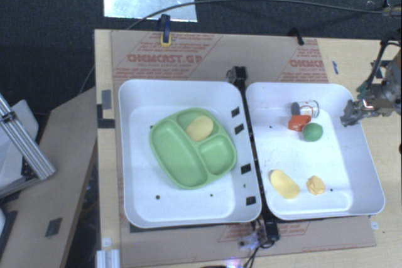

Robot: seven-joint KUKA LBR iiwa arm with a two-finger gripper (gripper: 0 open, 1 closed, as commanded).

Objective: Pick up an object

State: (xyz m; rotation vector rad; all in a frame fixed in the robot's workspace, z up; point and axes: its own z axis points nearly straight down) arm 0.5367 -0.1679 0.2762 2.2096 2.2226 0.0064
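Camera view: my end effector [353, 113] sits at the right bin's [361, 163] far edge; grip state cannot be told. Nearest me, green ball [312, 132] beside orange block [299, 123]: likely light, smooth, best pinched across its middle. Left bin [135, 135], well beyond, holds green tray [188, 154] carrying yellow item [200, 128].

Grey metal gripper [353, 113] at the frame's right edge, blocky and angular, pale highlights on its upper faces, darker shadowed underside, thin dark cables looped above it, details too blurred to read
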